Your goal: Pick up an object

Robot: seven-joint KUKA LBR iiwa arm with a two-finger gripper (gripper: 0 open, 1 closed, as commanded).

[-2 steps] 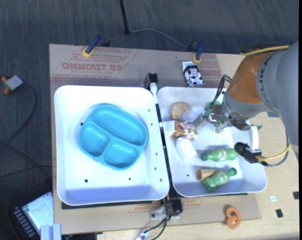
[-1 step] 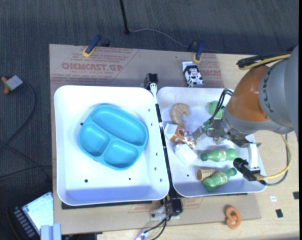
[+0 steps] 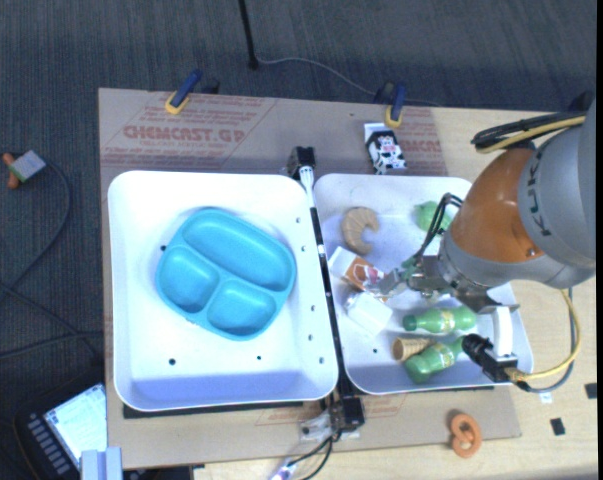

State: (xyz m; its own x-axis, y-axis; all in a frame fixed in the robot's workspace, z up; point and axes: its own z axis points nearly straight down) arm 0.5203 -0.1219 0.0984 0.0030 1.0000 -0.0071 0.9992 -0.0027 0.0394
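Two bins: left bin point(image 3: 131, 368) with one blue divided tray point(image 3: 226, 272); right bin point(image 3: 366, 376) with clutter.
Gripper point(image 3: 399, 278): low over right bin's middle; jaw state cannot tell.
Targets: two green bottles point(image 3: 440, 320), one cone point(image 3: 411, 347), one tan curved piece point(image 3: 359, 226).
Risk: crowded items, likely to slip or wedge, giving an empty grasp.

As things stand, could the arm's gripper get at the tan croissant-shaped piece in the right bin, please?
Probably yes. The croissant-shaped piece lies alone on bare floor of the right bin, up-left of the gripper, with nothing over it.
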